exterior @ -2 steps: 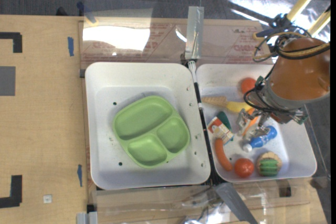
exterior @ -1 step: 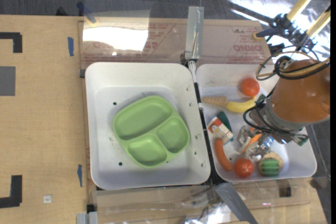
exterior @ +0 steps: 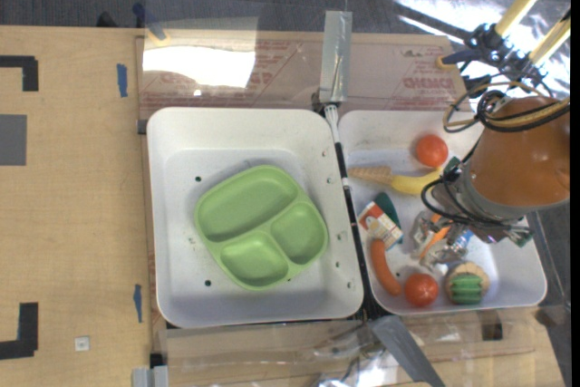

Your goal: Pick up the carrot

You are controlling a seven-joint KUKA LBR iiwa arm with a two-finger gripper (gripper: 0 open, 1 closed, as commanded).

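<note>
Orange and curved, the carrot (exterior: 384, 268) is lying along the right bin's (exterior: 530, 272) left wall near its front edge, beside a red tomato (exterior: 420, 289). It is not yet being lifted. The gripper (exterior: 439, 246) is being held just right of it; its opening cannot be told. Grasping and lifting are judged outstanding.

Red print on clear sheet (exterior: 272, 72) behind bins, too faint to read

The carrot (exterior: 384, 267), a slim, slightly curved orange piece, lies flat near the right bin's (exterior: 535, 281) front-left corner, along its left wall.
</note>
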